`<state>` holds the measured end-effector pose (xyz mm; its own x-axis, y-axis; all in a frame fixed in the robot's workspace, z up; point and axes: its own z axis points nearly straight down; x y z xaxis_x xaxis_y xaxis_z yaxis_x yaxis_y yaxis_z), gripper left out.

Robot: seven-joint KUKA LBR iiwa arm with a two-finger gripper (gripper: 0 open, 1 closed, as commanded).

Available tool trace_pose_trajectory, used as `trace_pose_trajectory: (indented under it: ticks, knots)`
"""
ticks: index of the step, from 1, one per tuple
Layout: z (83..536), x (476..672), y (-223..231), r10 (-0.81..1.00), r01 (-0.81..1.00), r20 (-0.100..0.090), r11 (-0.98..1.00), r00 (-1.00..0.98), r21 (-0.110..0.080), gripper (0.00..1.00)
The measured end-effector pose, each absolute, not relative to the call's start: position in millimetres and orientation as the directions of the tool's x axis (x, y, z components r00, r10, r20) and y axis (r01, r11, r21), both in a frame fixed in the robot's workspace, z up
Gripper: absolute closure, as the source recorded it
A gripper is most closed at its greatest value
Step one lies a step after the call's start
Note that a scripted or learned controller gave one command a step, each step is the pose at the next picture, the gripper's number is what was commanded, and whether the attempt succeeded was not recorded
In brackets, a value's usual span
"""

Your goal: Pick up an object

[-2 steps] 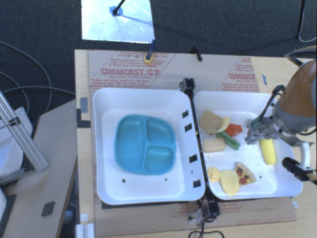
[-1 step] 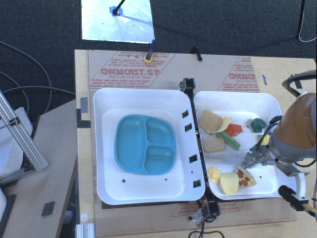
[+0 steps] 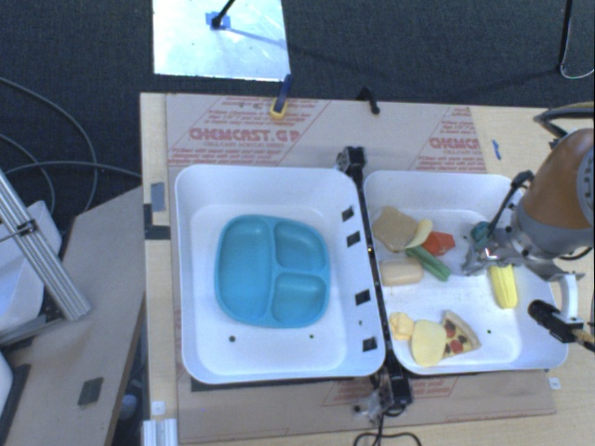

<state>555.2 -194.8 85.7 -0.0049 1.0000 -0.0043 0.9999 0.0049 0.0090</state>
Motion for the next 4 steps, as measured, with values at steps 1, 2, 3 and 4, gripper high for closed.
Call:
trace_pose_trajectory:
  ticks: [1,2,3,4]
  knots:
    - [117.5,615.7,-194.4,1.0,1.0,-0.003,0.007,-0.007,0.011,1.0]
    - [157.6,673.1,-132.4,1.0,1.0,-0.001,0.012,-0.012,0.011,1.0]
    - [80.8,602.3,-91.7,1.0,1.0,0.003,0.002,-0.002,-0.006,1.0]
    - [86.1,642.0,-172.5,1.0,1.0,-0.005,-0.002,0.002,0.007,1.0]
